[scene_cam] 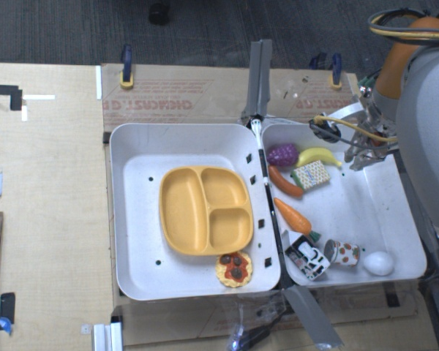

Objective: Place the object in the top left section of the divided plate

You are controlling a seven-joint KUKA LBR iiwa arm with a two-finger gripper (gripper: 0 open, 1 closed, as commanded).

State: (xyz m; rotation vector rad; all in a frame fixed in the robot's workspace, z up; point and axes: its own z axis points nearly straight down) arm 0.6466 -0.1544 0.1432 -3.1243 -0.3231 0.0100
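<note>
Smoothly moulded yellow divided plate (205,210), three rounded sections.

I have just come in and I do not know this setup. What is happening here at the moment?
A grey robot arm reaches in from the right, and its gripper is over the upper part of the right bin, near the toy banana. Other toy food lies in that bin, such as purple grapes and a carrot. The yellow divided plate sits in the left bin, with a small pizza beside it.
</note>
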